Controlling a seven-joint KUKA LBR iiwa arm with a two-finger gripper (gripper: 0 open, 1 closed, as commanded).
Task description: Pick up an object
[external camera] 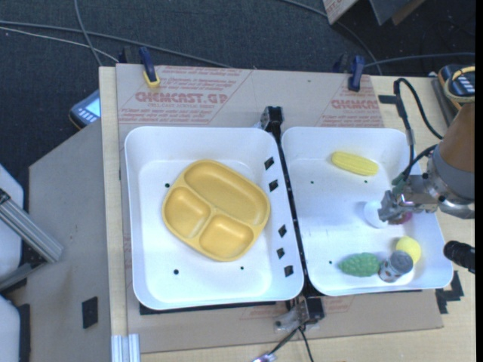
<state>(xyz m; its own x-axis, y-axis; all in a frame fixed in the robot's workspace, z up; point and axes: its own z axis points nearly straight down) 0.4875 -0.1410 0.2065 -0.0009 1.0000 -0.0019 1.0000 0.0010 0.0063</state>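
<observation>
In the right bin (332, 202) lie a yellow corn cob (355, 163) at the back, a green bumpy object (360, 264) at the front, a small grey round object (397, 265) beside it, and a yellow ball-like piece (408, 246). A small white round object (373, 214) sits at the bin's right side. My gripper (397, 206) hangs low over that white object, just to its right, with something pinkish showing beneath the fingers. The arm's grey wrist and orange band come in from the right edge.
The left bin (143, 225) holds a yellow divided plate (216, 209). A black clipped divider (283, 202) separates the two bins. Clamps (149, 66) and cables lie along the bench's far edge.
</observation>
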